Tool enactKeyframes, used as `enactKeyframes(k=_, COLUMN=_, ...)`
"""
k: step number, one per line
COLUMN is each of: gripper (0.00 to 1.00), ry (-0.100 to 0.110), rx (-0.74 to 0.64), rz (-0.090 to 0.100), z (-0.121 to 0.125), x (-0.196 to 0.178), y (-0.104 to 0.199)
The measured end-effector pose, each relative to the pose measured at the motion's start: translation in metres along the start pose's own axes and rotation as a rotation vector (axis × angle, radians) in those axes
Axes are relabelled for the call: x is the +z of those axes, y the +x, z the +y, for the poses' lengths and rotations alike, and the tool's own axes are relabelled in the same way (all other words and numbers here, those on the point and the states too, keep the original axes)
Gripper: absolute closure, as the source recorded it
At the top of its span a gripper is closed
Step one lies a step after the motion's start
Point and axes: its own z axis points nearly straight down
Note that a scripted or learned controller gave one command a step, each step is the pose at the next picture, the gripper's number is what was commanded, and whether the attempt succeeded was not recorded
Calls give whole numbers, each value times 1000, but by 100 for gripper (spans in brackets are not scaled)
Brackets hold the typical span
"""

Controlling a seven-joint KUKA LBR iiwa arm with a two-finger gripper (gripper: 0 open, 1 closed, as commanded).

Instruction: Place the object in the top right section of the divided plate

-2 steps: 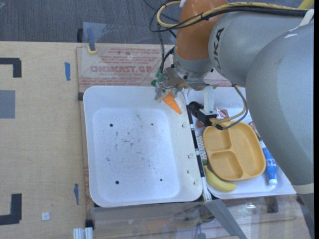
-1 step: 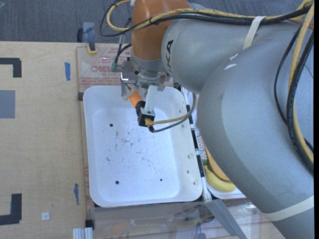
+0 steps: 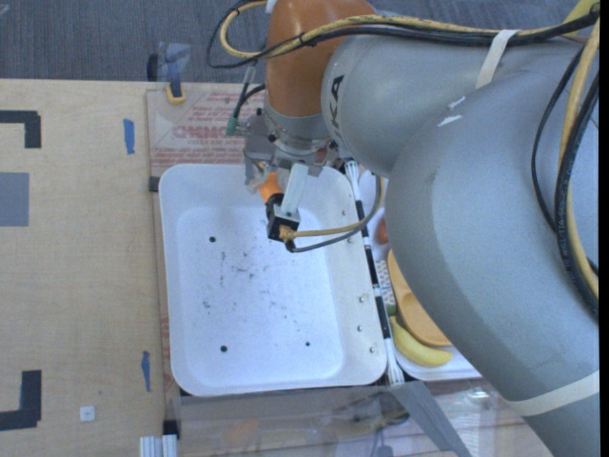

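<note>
My gripper (image 3: 268, 181) hangs over the far edge of the left white bin (image 3: 190, 350), below the orange wrist band. A small orange thing (image 3: 271, 188) shows right at the gripper's tip; whether it is gripped cannot be made out. In the right bin, a curved yellow and orange piece (image 3: 419, 336) peeks out from under the grey arm; it may be the rim of the divided plate. Most of that bin is hidden by the arm.
The left bin's floor bears only dark specks. A reddish bit (image 3: 382, 228) shows by the divider between the bins. The wooden bench (image 3: 76, 255) with black and blue tape marks lies to the left.
</note>
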Motion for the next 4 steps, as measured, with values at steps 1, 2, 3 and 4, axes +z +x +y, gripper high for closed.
enactKeyframes(k=1, gripper=100, ry=-4, rx=180, rz=1, z=1, x=-8, y=4)
enactKeyframes(k=2, gripper=0, ry=-4, rx=179, rz=1, z=0, x=-8, y=4)
enactKeyframes(k=3, gripper=0, ry=-8, rx=705, rz=8, z=-32, x=87, y=28)
enactKeyframes(k=4, gripper=0, ry=-9, rx=983, rz=14, z=-83, x=86, y=33)
